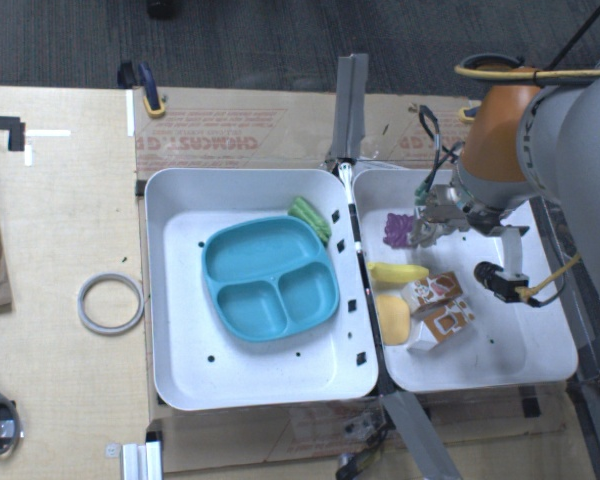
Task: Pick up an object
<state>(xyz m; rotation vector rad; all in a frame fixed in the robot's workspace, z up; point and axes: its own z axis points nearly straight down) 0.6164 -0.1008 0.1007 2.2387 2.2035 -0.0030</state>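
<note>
At the near edge of the bench, bare floor of the left bin [250, 373] runs open along its front wall; the right bin [500, 363] likewise has free white floor along its front and toward its right corner. Mid-depth, a blue divided plate [270, 278] sits tilted in the left bin, with room on its left side. Across the divider, hard against the right bin's left wall: a yellow round fruit [392, 319], a small brown-and-white carton [441, 306] touching it, and a banana [399, 272] just behind. Farther back, a purple grape bunch [398, 230] lies near the left wall, and a green leafy piece [311, 218] rests at the plate's far corner. Gripper [435, 226] hangs just beside the grapes, right of them; whether it is spread or pressed together cannot be told. Outside the bins, left: a tape ring [111, 302] on the bench.
</note>
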